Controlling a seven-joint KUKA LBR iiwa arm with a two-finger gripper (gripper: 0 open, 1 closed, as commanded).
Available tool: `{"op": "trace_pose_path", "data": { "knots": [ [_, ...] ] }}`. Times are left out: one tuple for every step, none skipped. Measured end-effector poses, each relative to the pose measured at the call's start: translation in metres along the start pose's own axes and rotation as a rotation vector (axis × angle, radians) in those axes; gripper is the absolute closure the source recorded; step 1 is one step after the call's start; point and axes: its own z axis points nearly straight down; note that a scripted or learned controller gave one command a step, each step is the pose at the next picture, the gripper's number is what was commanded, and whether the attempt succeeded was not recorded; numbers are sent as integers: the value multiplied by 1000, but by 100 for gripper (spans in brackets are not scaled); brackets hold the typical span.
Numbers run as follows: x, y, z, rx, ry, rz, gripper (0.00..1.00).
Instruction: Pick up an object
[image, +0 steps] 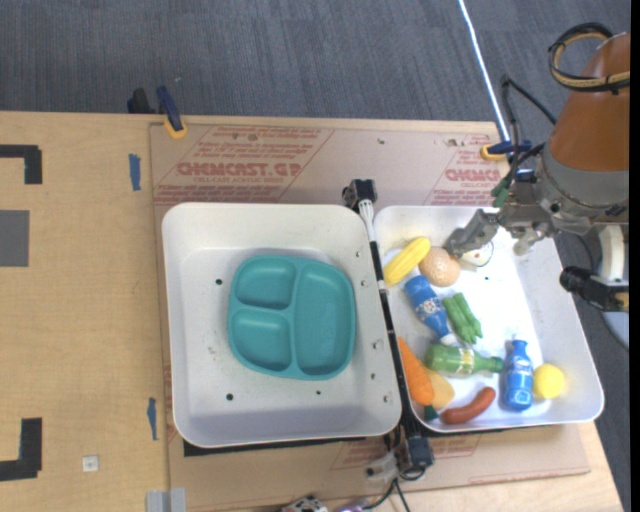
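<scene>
From the camera above, the table (80, 300) carries two shallow white bins side by side: the left bin (190, 330) holds a teal divided plate (292, 314), and the right bin (570, 330) holds a scatter of toy food. The grey arm with its orange band (592, 110) reaches in from the right, and its jaws (478, 236) hang over the upper middle of the right bin; how far they are parted cannot be told from this angle, and nothing is visibly caught between them. Just to their left and slightly below lies a beige egg-like ball (439, 267), close beside the jaws, though contact cannot be judged. Touching that ball on its left is a yellow banana (406, 259), its long axis slanting from lower left to upper right. Below them a blue can (427, 305) lies tilted, its long axis running from upper left to lower right, with a green pepper (463, 317) parallel on its right. Further down, a green bottle (462, 361) lies roughly crosswise, its neck pointing right. An orange carrot (415, 373) runs along the bin's left wall, a red sausage (468, 406) lies near the front edge, a blue bottle (517, 375) points its cap away from the front, and a yellow lemon (549, 380) sits just beside it on the right.
</scene>
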Motion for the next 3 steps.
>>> {"op": "trace_pose_path", "data": {
  "knots": [
    [4,-28,135,1,1,-66,0],
    [4,-27,124,-2,0,-65,100],
    [64,-31,47,-2,0,-138,100]
  ]
}}
